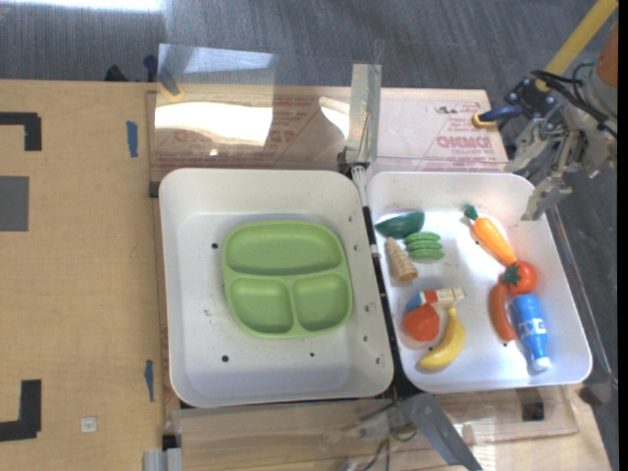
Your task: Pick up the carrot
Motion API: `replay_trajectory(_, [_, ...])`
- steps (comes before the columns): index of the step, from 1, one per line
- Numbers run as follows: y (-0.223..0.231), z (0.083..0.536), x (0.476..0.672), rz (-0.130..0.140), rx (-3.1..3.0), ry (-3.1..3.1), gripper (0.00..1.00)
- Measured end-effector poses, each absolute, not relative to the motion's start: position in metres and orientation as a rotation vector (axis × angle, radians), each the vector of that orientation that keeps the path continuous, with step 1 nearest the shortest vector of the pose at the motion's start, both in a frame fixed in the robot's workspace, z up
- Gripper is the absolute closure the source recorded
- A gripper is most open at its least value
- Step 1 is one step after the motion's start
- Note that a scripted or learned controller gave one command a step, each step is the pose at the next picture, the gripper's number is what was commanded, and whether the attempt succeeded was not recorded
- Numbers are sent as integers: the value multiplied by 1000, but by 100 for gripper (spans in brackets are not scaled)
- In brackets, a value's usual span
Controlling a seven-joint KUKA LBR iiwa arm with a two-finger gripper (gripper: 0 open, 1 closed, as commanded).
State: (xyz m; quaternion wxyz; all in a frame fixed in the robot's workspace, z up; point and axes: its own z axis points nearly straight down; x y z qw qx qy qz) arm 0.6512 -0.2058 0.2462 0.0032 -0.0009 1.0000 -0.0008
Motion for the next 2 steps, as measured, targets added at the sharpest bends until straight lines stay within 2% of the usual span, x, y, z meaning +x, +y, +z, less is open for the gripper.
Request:
replay_trajectory(1, [-223, 97, 667, 1, 70, 3139, 0])
replay_trajectory(2, [-219, 113, 672, 2, 64, 3124, 100])
